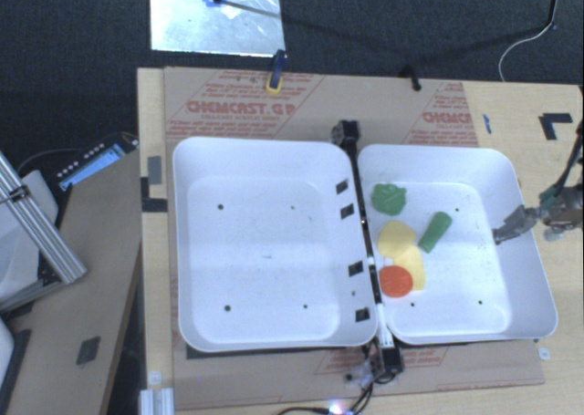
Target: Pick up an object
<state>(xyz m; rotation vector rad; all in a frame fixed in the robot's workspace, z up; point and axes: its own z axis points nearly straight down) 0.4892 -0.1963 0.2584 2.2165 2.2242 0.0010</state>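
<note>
You've got four objects (401, 244) clustered in right bin (511, 313), near its left wall; gripper (507, 229) at its right rim.

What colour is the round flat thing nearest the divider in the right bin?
Orange-red disc, clearest in the camera view.

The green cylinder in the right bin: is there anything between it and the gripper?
Nothing visible. The gripper sits at the right bin's right rim; bare white floor separates it from the green cylinder.
</note>
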